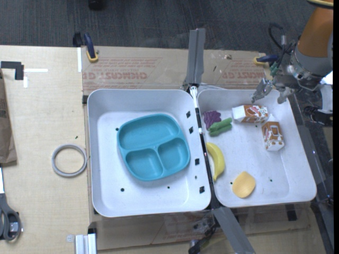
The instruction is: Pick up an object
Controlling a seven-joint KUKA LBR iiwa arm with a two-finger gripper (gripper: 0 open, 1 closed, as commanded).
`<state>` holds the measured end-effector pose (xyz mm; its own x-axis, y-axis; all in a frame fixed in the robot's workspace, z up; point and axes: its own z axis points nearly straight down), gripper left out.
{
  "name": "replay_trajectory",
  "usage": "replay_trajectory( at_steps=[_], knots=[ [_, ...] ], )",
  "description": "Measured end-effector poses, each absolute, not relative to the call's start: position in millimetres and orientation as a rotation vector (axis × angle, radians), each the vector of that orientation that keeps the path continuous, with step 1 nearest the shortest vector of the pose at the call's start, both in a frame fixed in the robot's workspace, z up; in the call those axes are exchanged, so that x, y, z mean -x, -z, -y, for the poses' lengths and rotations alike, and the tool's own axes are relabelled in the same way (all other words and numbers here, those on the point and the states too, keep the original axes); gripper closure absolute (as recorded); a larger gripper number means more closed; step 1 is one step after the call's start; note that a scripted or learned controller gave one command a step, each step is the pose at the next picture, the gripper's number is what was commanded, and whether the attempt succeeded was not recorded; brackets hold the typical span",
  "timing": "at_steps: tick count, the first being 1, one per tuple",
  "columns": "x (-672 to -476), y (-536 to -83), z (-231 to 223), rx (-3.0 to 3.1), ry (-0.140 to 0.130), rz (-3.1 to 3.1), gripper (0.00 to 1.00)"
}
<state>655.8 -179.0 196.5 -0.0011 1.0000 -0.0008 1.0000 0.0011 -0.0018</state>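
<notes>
The right bin (296, 187) held its clutter in its upper and left parts. Two small cartons, one lying (250, 113) near the top rim and one (273, 135) just below and right of it, stood close together with a narrow gap between. Purple grapes (212, 117) and a green pod (220, 126) crowded the upper left corner, and a banana (215, 160) lay along the left wall. A yellow piece (243, 184) sat low in the middle. Bare floor lay open at lower right and in the centre. In the left bin (100, 142), a blue divided plate (153, 146) filled the middle, leaving only a margin of floor around it. The gripper (273, 88) hung over the right bin's upper right rim.
</notes>
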Motion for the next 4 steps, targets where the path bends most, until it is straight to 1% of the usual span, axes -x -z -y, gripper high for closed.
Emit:
replay_trajectory(
  at_steps=[1, 2, 3, 4],
  knots=[
    [-637.3, -165.6, 148.5, 2.522, -0.005, 1.87, 0.0],
    [-654.3, -129.7, 114.3, 2.102, -0.002, 2.334, 0.0],
    [-659.2, -181.5, 202.8, 2.018, 0.0, 2.412, 0.0],
    [-606.0, -91.9, 219.8, 1.856, 0.004, 2.534, 0.0]
  ],
)
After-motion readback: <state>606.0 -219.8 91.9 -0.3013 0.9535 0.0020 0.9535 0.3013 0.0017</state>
